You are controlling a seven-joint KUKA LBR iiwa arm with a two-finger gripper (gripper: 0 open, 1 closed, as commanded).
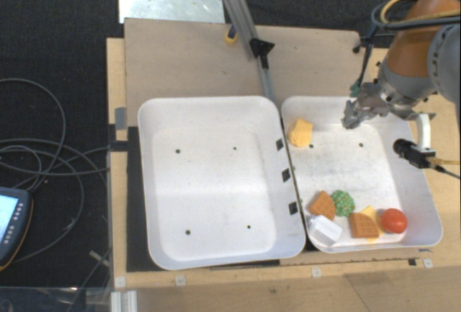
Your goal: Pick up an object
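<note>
Yellow wedge [301,133] lies near-square, thin edge facing upper right.

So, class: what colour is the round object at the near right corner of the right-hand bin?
Red. The round object shows clearly in the camera view.

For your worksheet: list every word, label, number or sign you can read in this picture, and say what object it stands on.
None can be read. The tablet screen at the left edge glows, but anything on it is too small and blurred. The toy foods and both white bins bear no visible print.
</note>
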